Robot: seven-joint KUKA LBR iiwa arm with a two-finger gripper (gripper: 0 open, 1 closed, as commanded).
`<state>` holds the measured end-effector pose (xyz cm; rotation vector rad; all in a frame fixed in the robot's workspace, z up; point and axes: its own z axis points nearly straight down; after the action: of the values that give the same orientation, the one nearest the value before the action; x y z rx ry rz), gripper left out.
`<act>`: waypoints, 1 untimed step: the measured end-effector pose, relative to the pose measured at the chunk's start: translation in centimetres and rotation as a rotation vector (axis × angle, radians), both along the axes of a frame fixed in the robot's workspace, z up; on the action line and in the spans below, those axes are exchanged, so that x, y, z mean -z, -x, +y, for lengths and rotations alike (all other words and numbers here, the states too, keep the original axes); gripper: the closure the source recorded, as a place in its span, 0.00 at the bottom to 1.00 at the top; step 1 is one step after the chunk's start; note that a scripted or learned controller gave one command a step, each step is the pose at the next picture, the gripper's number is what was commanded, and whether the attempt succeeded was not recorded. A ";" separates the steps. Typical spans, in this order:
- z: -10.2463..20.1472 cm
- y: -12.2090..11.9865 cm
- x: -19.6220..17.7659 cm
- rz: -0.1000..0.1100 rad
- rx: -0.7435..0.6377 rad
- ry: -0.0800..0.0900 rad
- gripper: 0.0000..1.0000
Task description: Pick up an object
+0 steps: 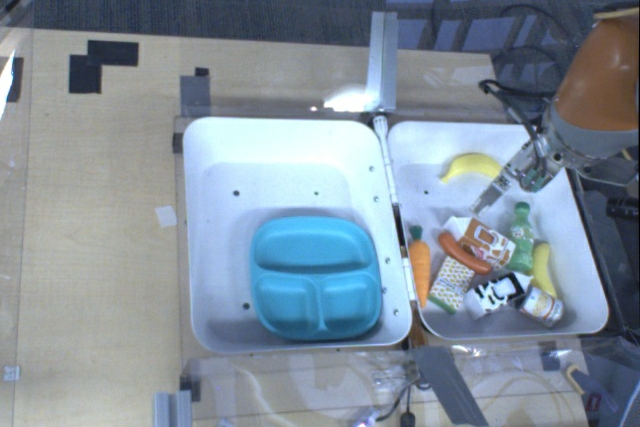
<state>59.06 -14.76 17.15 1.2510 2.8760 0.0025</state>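
Starting at the near edge of the right bin (597, 310): there's a heap of stuff crammed into its near half. A small jar (545, 307) lies close to the near right corner, with a black-and-white toy (498, 292) just beside it and a patterned packet (449, 290) further toward the near left. A carrot (420, 271) runs along the left wall, and a sausage (465, 254) sits under a little orange box (489, 242). A green bottle (521, 228) stands right of that box, with a yellow thing (542, 267) touching it on the right-wall side. Further back a banana (470, 166) lies on its own on bare floor, nearer the far edge. The left bin (200, 215) just has a blue tray (316, 276) in its near half. The gripper (487, 196) comes in slanted from the right, tip hanging between the banana and the pile, and there's nothing between its fingers that I can see. Whether they're spread or pinched, honestly can't tell at this size. So my read is this is the approach step, no grasp yet. The banana looks like the easy pick since it's apart from everything else. Next move probably needs the tip lined up over one item and dropped straight down, because anything in that pile will likely shove its neighbours.
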 end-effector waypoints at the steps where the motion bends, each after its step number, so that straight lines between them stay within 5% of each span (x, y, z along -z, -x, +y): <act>1: -2.2 -0.4 3.6 0.003 0.084 -0.001 0.00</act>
<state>59.46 -16.97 13.56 1.3723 2.8237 0.0022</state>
